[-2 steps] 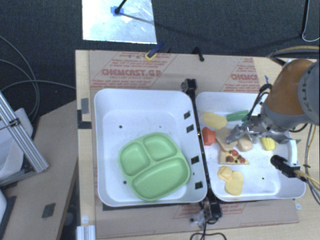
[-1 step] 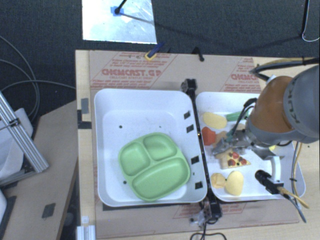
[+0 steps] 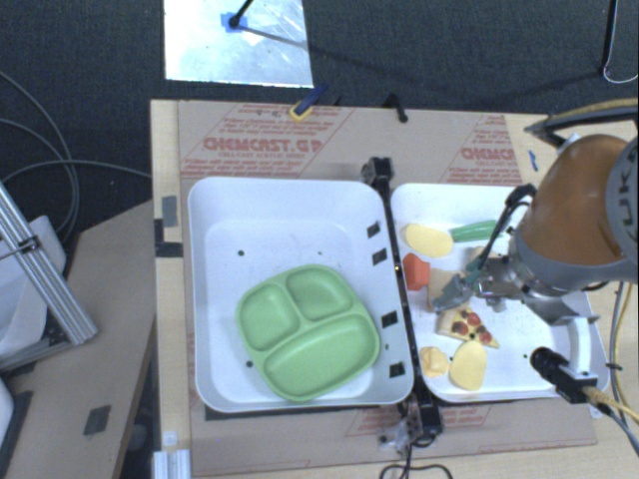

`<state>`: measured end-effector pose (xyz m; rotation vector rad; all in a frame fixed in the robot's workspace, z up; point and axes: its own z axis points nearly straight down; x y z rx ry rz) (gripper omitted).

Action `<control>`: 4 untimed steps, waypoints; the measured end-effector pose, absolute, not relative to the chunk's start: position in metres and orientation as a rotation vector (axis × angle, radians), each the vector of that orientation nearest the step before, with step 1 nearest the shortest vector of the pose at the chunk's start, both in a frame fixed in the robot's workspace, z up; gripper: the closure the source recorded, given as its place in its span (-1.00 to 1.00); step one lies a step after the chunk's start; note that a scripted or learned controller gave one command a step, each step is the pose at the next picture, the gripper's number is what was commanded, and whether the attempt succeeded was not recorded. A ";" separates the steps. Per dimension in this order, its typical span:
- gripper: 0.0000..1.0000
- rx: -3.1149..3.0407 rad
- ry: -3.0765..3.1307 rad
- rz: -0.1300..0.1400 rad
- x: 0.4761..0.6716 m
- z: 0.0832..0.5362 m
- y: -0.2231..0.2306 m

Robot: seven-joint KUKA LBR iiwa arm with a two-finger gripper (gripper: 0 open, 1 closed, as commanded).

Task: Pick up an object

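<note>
Camera view, nearest edge first: in the right bin (image 3: 519,392), close to its front wall, lie two pale yellow food pieces (image 3: 467,364), one small and one larger, touching or nearly so. Just behind them rests a toy pizza slice (image 3: 467,326), its tip pointing toward the front right.

Directly above and beside the pizza slice hangs the gripper (image 3: 454,292), lowered into the bin from the right on the grey arm (image 3: 584,218) with its orange band. Its dark tip sits at the slice's rear left corner; I cannot tell whether it is spread or closed, since the wrist and cabling mask it from this slant. Nothing is visibly held.

A little farther back and left lies a red piece (image 3: 416,270) against the divider side, then a yellow oval piece (image 3: 427,239), and a green stick-like piece (image 3: 472,232) partly under the arm.

The left bin (image 3: 215,267) holds a green divided plate (image 3: 308,329), well apart from the gripper. Both bins stand on the cardboard-covered worktop (image 3: 260,138).

By my judgement the step in hand is the descent onto a target, most likely the pizza slice. The slice lies flat and thin, so the next move calls for getting low enough to catch an edge before closing and lifting straight up.
</note>
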<state>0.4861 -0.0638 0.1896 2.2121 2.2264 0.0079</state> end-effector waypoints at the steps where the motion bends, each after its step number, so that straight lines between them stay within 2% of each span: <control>1: -1.00 2.218 2.216 0.002 0.488 0.081 -0.085; 2: -1.00 2.203 2.227 0.016 0.526 0.191 -0.035; 3: -1.00 2.224 2.214 -0.002 0.500 0.081 -0.090; 4: -1.00 2.206 2.224 0.015 0.523 0.191 -0.059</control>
